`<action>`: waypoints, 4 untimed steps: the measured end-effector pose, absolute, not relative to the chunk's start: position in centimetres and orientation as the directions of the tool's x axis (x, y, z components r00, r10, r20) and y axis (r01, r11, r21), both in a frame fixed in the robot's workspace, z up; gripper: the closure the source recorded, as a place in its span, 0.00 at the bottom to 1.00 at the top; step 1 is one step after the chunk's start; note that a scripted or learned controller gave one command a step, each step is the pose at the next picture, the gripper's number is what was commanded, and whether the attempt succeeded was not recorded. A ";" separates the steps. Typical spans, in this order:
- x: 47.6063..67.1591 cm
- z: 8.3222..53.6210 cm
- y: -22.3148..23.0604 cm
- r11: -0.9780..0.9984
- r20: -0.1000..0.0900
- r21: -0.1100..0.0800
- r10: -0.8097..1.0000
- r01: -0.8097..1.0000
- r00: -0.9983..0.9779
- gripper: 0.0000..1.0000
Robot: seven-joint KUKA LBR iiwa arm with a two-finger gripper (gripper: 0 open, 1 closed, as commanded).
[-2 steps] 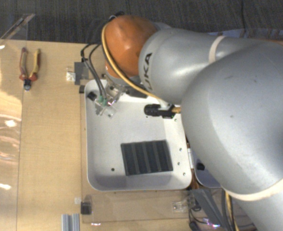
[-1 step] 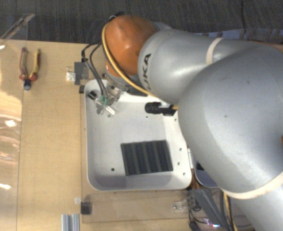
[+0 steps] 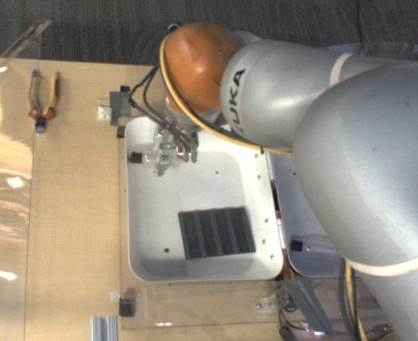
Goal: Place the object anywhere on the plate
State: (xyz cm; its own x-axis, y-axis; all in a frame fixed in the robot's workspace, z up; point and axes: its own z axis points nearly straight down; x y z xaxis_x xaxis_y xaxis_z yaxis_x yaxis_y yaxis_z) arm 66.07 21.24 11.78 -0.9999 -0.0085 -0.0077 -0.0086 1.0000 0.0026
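Wooden bench (image 3: 67, 212) (pliers (image 3: 42, 99) lying left); gripper (image 3: 167, 151) over white bin (image 3: 148, 254).

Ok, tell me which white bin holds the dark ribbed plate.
The left bin, under the tool; the right bin is mostly hidden behind the arm.

We see a smooth, matt white plastic bin (image 3: 146, 258), a ribbed matt black plate (image 3: 216, 232), the arm's (image 3: 350, 112) satin grey shell, and a pale wood-grain bench (image 3: 67, 212).

"KUKA", partly seen, on the grey arm (image 3: 279, 91)
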 end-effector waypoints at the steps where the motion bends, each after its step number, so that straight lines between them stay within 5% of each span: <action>1: 67.0 18.3 23.6 0.997 -0.009 0.006 0.078 0.078 -0.997 1.00; 2: 67.0 18.3 23.6 0.997 -0.009 0.006 0.078 0.078 -0.997 0.00; 3: 67.1 19.7 23.8 0.997 -0.018 0.013 0.077 0.077 -0.997 1.00; 4: 66.7 25.3 23.6 0.991 -0.009 0.007 0.130 0.130 -0.991 1.00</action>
